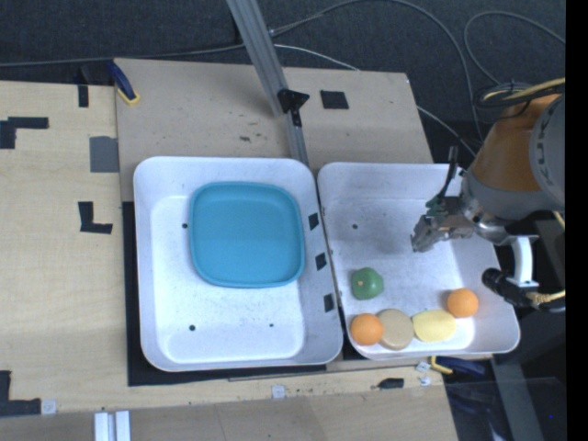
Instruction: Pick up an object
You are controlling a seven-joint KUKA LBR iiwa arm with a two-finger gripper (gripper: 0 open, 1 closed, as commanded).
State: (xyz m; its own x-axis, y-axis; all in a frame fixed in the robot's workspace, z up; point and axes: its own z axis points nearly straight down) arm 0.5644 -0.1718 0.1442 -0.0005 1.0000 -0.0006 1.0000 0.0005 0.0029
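The right bin [386,186] holds a green round object [367,283] near its middle. Along its front wall lie an orange ball [367,329], a beige disc [396,329], a yellow lemon-like piece [434,325] and a second orange ball [462,302]. My gripper [428,234] hangs over the right half of this bin, right of and a little behind the green object, with bare bin floor below it. Nothing shows between its fingers.
The left bin [165,338] carries a blue square plate [246,232]. A slanted grey metal pole [266,53] runs down to the gap between the bins. Cables [441,35] lie on the dark floor behind the bench.
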